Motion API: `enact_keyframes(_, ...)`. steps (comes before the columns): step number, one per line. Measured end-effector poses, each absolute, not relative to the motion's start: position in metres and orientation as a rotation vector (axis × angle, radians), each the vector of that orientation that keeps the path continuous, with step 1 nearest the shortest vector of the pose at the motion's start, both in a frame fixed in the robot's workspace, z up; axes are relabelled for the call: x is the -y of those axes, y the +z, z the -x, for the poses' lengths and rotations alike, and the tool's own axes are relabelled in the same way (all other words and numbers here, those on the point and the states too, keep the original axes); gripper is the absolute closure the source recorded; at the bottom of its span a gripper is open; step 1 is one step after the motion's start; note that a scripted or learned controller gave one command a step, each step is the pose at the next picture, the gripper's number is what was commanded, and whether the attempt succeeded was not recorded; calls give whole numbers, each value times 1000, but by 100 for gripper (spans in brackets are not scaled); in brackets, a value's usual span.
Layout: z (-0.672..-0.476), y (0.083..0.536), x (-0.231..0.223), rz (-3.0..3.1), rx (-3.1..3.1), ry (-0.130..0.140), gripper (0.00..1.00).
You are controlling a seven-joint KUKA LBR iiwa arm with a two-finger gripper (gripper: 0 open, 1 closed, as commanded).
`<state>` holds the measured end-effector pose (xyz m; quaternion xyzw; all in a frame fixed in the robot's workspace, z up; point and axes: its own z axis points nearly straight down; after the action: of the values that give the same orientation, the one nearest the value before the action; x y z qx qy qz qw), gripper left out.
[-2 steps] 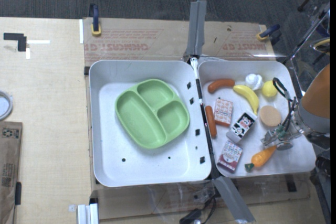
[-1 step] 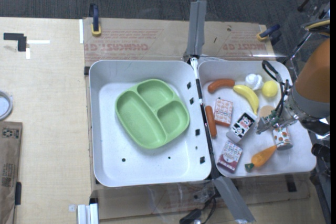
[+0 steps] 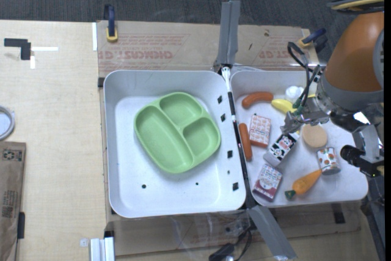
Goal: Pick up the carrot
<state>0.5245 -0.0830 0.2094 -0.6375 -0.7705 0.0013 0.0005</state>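
**benchwatcher:** ok so where's the carrot [image 3: 307,183] sitting? I see it low in the right bin [image 3: 357,192], near the front edge, lying at a slant with the green top pointing down-left and the orange tip up-right.

**gripnerd:** yep, that's it. The tip is just beside a small can [image 3: 328,160] with red spots on the label. Left of the carrot there's a little red and white carton [image 3: 267,182] at the bin's front-left corner.

**benchwatcher:** and the gripper [image 3: 299,120]?

**gripnerd:** higher up in the same bin, apart from the carrot. It's hanging around the yellow banana [image 3: 281,105] and a black and white milk carton [image 3: 280,148]. Fingers are too dark and cluttered to read, so I can't tell whether they're spread or pinched. Nothing visibly between them.

**benchwatcher:** the arm [image 3: 361,58] comes in from the right, big orange band covering the bin's back corner.

**gripnerd:** other stuff in there: a sausage [image 3: 257,98] at the back, another one [image 3: 245,140] along the left wall, a red box [image 3: 259,130] next to it, and a tan round thing [image 3: 315,137] just beside the gripper.

**benchwatcher:** left bin [image 3: 116,131] has a green divided plate [image 3: 177,132] in the middle.
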Motion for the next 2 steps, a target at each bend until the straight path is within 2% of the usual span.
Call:
enact_keyframes(1,-542,376,114,1624,2691,3,100)
enact_keyframes(2,-479,442,149,688,3070,2,100)
